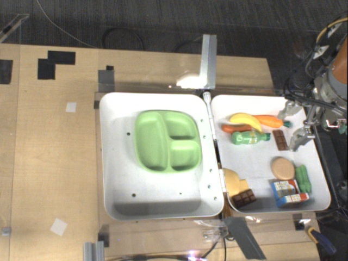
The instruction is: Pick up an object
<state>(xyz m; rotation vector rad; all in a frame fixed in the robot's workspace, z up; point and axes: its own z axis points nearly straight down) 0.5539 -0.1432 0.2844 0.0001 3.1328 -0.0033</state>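
The two-finger gripper (298, 125) hangs over the far right part of the right white bin (255, 170), at that bin's right rim. Its two metal fingers (300, 138) stand apart, with nothing between them. The grey arm with its orange band (340, 68) enters from the right edge.

Positions below are relative to the gripper.

- Just to its left lies a small dark brown chocolate-bar piece (280, 140), flat on the bin floor, close to the nearer finger; contact cannot be told.
- Further left lie a yellow toy banana (246, 119), an orange toy carrot (265, 122) crossing behind it, and a green plastic bottle (249, 138) on its side; these three touch or overlap.
- Below the gripper lies a round tan cookie-like disc (283, 168), with a dark green oblong item (302, 178) beside it and a blue and red box (289, 192) just beneath.
- At the near left corner of the same bin sit a tan wedge (234, 181) and a dark brown waffle-like block (243, 198).
- Well to the left, the left white bin (117, 194) holds a light green divided plastic tray (166, 140).
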